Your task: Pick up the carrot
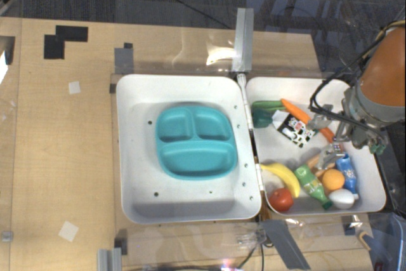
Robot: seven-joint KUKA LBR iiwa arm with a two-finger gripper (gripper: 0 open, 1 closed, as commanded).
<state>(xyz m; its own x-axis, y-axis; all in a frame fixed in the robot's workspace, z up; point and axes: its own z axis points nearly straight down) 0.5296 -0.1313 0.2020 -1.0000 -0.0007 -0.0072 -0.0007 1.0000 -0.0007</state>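
Note:
The carrot (297, 111) is a slim orange piece lying slantwise at the back of the right bin (379, 190), between a green vegetable and a white patterned box. Its lower right end runs under the gripper's cables. My gripper (330, 154) hangs over the right half of that bin, just right of and nearer the front than the carrot, above an orange fruit. Nothing can be seen held in it. The grey wrist and orange band (387, 73) rise at the right edge.
The right bin also holds a green vegetable (262, 112), a white patterned box (293, 129), a banana (284, 176), a red tomato (281, 199), a green bottle (313, 182), an orange (332, 179), a white egg (343, 198) and a blue bottle (346, 171). A teal divided tray (193, 139) lies in the left bin (133, 200).

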